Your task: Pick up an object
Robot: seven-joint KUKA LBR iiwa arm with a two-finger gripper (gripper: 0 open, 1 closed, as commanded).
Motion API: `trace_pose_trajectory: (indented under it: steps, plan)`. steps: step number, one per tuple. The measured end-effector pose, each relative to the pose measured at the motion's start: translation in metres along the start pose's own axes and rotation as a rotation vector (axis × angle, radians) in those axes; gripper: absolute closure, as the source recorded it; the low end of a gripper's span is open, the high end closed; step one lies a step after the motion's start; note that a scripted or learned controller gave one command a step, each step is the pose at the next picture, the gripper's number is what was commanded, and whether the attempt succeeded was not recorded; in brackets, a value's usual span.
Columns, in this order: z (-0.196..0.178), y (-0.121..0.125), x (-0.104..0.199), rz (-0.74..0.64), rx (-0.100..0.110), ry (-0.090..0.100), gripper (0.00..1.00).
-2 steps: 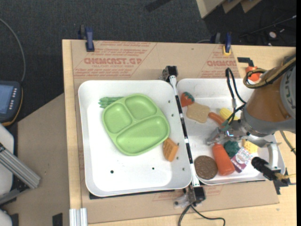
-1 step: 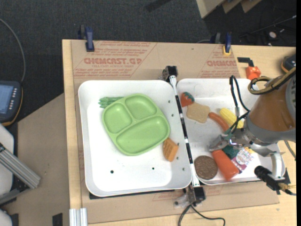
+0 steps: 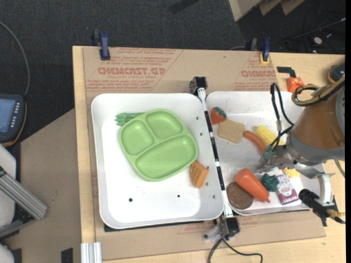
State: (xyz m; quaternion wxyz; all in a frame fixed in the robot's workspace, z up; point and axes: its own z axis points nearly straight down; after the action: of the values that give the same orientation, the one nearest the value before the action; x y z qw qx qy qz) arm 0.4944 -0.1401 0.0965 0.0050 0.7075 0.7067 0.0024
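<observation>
In the right bin point(image 3: 241, 100), gripper point(image 3: 270, 161) low among toy food, finger state impossible to tell.
Just beside it: carrot point(image 3: 252, 183), brown disc point(image 3: 239, 196), teal piece point(image 3: 270, 181), corn point(image 3: 266, 134). In the left bin point(image 3: 109, 147): green divided plate point(image 3: 158, 144).

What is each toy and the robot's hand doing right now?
green divided plate: flat in the left bin, compartments bare.
orange wedge: lying beside the plate.
bread slice: lying flat in the right bin.
carrot: lying on its side, partly over the brown disc.
corn: lying by the arm.
hand: low in the right bin, above the toys.
</observation>
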Motion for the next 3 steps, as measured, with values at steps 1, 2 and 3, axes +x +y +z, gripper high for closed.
trace_pose_trajectory:
  steps: [1,2,3]
  plan:
    - [-0.094,-0.013,0.002,-0.002,0.002,0.001,1.00]
    - [-0.088,-0.014,0.002,-0.001,0.009,0.003,0.00]
    - [0.017,-0.016,0.033,-0.003,0.013,0.005,0.00]
